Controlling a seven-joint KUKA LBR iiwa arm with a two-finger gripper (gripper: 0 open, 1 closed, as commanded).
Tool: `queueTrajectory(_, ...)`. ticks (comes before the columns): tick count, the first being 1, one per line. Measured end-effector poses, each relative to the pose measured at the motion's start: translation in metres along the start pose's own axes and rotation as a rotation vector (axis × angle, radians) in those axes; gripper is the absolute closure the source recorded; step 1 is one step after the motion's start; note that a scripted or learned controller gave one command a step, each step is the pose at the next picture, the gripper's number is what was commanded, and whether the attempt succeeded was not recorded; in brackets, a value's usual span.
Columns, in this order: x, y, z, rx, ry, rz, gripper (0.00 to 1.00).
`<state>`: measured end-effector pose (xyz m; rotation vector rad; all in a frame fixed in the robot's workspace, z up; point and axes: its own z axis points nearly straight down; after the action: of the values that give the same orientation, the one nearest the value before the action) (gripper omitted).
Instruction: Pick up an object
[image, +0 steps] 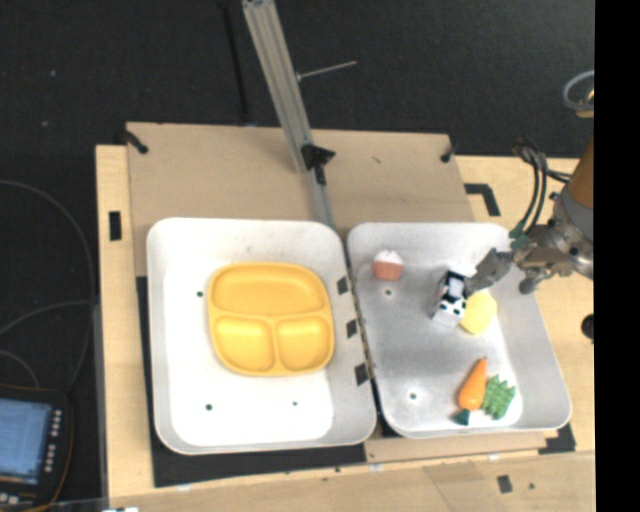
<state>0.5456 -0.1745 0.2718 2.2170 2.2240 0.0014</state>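
In the right bin (420, 400) lie a small pink and white toy (388, 265), a black and white toy cow (451, 296), a yellow lemon (480, 313), an orange carrot (472, 384) and a green leafy piece (498, 396). The cow and lemon touch each other. My gripper (508, 276) hangs over the bin's upper right part, just above and to the right of the lemon. It is open, with one finger (490, 268) near the cow and lemon, and nothing between the fingers.
The left bin (180, 400) holds a yellow three-compartment plate (270, 318). A metal pole (285, 90) rises from behind the bins at the top middle. Bare bin floor lies between the pink toy and the carrot.
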Motion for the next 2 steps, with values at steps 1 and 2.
queueTrajectory(1,0.000,0.000,0.000,-0.001,0.000,0.001,0.00)
queueTrajectory(2,0.001,-0.001,0.063,0.006,0.000,0.004,0.00)
